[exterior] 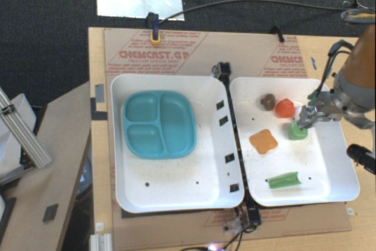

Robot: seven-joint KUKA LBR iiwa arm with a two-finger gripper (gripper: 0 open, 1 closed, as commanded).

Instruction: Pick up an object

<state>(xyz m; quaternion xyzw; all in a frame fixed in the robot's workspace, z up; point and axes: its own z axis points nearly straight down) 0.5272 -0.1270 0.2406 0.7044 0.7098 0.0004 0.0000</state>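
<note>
The right bin [329,185] holds a brown ball [268,101], a red tomato-like piece [285,107], an orange flat piece [263,141], a round green piece [298,131] and a long green piece [284,180]. My gripper [305,120] reaches in from the right and sits low over the round green piece, right at its top edge, just to the right of the red piece. Its fingertips blend into the green piece below them.
The left bin [176,185] holds a teal divided plate [159,124]. A black divider strip [230,132] with clips runs between the two bins. The arm's grey body [352,91] hangs over the right bin's far right side.
</note>
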